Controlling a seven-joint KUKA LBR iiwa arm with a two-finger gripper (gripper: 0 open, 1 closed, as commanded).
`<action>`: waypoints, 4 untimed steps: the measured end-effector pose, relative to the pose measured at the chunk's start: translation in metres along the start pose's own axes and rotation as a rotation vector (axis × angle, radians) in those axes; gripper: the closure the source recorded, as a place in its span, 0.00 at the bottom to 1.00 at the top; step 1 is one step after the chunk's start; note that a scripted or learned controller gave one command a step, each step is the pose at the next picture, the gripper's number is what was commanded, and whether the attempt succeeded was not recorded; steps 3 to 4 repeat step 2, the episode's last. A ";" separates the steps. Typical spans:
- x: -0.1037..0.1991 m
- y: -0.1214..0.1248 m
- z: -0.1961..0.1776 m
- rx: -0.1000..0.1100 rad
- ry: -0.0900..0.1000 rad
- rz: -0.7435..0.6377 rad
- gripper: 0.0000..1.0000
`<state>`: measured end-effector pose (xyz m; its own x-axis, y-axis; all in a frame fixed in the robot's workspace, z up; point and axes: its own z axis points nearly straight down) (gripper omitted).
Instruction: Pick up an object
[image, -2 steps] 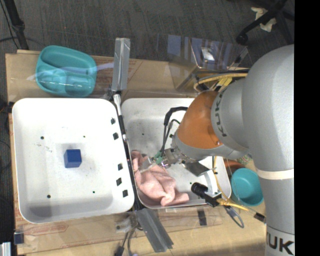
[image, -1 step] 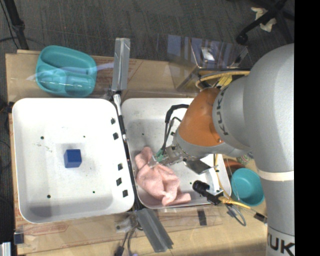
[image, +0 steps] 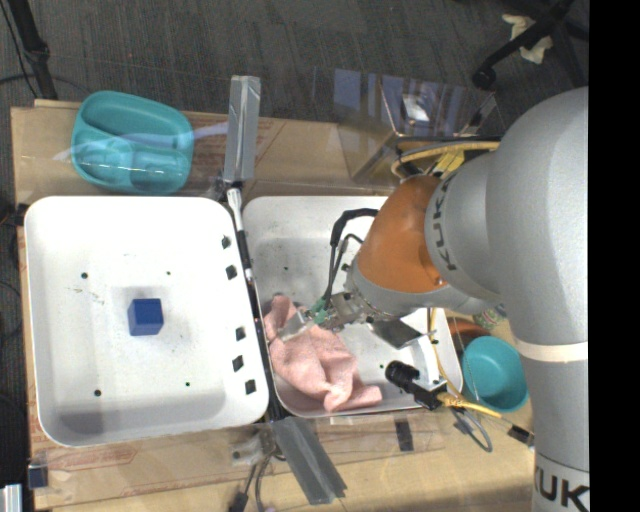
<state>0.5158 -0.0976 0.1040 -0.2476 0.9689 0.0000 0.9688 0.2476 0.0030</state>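
While you read the partial black letters "KU" on the grey arm's lower casing (image: 556, 488), note the arm itself bends in from the right, its orange band (image: 400, 245) tilted down over the right white bin (image: 290, 225). Your jaws (image: 318, 315) sit low at the top edge of the crumpled pink cloth (image: 315, 365); you cannot tell from here how they stand. Far to their left, a small blue cube (image: 146, 315) rests in the left white bin (image: 60, 250). Beyond them, up-left on the bench (image: 300, 140), lies a translucent teal plastic container (image: 132, 141); to their right sits a teal bowl (image: 495, 372).
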 end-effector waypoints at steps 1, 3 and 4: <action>0.000 0.001 -0.010 -0.002 -0.002 -0.005 1.00; 0.038 0.051 -0.088 0.005 0.001 0.153 1.00; 0.038 0.051 -0.088 0.005 0.001 0.153 1.00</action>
